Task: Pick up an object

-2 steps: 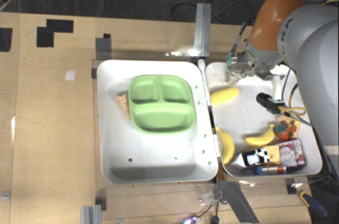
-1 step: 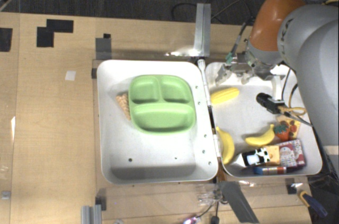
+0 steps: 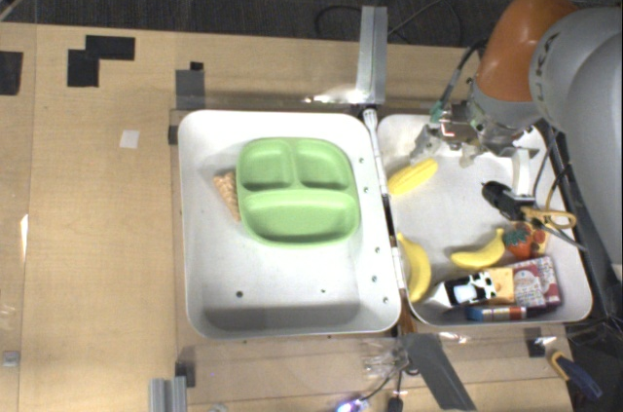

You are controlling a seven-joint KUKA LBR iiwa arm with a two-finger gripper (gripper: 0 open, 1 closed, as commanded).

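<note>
The arm's tool [image 3: 456, 130] is hovering at the right bin's [image 3: 443, 191] far edge, above a banana [image 3: 413, 176]; its grip state is unclear.

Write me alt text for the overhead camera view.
A grey robot arm reaches from the right over the right bin, which holds three bananas, a small box and other small items. The left bin holds a green divided plate.

Grey KUKA arm [image 3: 584, 79] reaching in from the right, its orange band [image 3: 516, 45] bent over above the wrist. Two-finger metal claw [image 3: 450, 135] pointing down and leftward; fingers seemingly hidden in clutter, their spread unclear.
</note>
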